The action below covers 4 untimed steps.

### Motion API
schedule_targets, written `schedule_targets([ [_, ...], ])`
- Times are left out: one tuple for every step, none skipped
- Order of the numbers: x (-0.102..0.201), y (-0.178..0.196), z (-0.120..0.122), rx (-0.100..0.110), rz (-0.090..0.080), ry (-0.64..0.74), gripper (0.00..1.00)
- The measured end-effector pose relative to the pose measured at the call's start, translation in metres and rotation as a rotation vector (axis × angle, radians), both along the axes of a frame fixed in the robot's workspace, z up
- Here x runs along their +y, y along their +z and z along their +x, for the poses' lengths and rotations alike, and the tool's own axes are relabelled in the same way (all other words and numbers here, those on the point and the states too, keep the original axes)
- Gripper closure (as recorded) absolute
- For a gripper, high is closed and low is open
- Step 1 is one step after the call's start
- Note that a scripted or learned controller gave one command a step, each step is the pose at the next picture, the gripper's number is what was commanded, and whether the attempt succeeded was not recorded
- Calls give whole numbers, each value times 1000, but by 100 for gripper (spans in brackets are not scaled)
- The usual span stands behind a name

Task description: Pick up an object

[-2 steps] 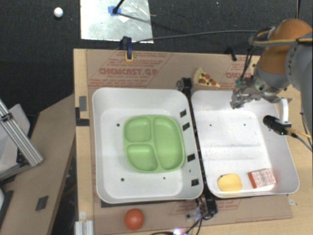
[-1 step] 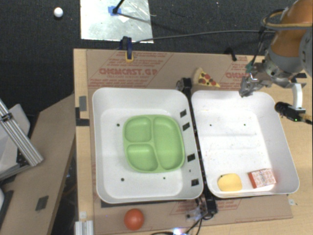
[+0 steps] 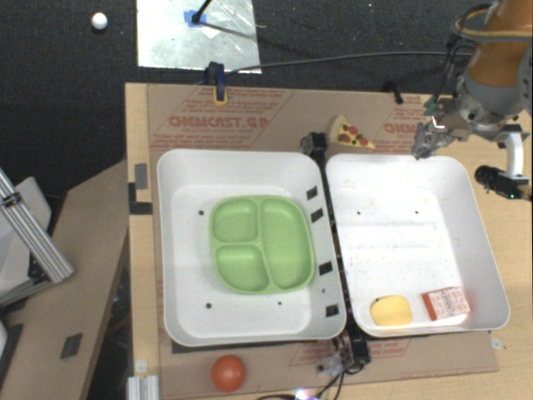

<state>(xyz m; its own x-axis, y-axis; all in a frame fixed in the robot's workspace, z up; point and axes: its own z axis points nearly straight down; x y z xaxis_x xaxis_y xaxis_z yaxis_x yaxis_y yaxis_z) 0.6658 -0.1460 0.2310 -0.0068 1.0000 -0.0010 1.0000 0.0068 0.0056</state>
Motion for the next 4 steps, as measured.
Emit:
schedule_targets([
  [55,-9,-23,6,3,2,100],
  [109,-18,-42,6,3,2,100],
  [158,-7,-68,5,4,3,100],
  [211,-13,-81,6,4,3,100],
])
